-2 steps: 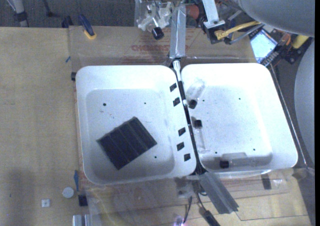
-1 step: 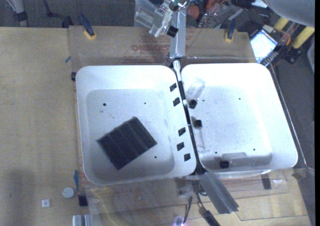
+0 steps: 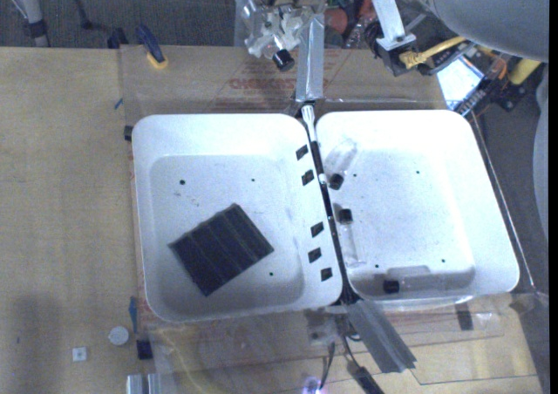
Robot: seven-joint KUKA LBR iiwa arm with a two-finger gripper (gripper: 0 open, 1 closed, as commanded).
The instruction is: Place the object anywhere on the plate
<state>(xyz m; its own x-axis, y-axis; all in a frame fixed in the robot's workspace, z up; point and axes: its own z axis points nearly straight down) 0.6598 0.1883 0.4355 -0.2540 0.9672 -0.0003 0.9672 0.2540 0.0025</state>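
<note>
The plate (image 3: pixel 221 248) is a dark, ribbed square lying flat and turned at an angle in the left bin (image 3: pixel 157 148), towards its front left. A small clear, glassy object (image 3: pixel 341 155) lies in the right bin (image 3: pixel 453 157), close to the divider near the back. My gripper (image 3: pixel 277 30) hangs high beyond the back rims of both bins, above the bench near the line of the divider and far from the plate. Nothing can be made out in its grasp.
Small black pieces (image 3: pixel 344 214) sit along the divider and near the right bin's front edge (image 3: pixel 391 284). A metal strip (image 3: pixel 309 61) runs back from the divider. A blue clamp (image 3: pixel 153 48) lies on the bench at back left. Cables and hardware crowd the back right.
</note>
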